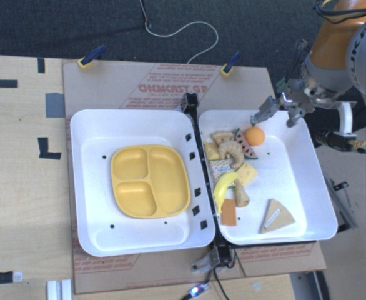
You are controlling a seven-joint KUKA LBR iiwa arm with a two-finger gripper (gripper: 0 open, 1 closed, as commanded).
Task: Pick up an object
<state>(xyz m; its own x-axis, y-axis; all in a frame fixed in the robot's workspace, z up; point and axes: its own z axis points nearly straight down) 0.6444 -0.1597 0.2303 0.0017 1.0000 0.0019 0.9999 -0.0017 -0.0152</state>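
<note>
While the gripper [277, 112] hung splayed and unloaded above the right bin [314, 167]'s far edge, toy food sat heaped against its left wall; orange ball [254, 136] nearest, likely first pick

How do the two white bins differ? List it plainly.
The left bin holds one thing, a yellow divided plate lying flat near its middle; the right bin holds many small items, among them a banana, an orange ball and a tan wedge. The gripper is at the right bin's far rim, well away from the left bin. Both are shallow, white and set side by side.
</note>
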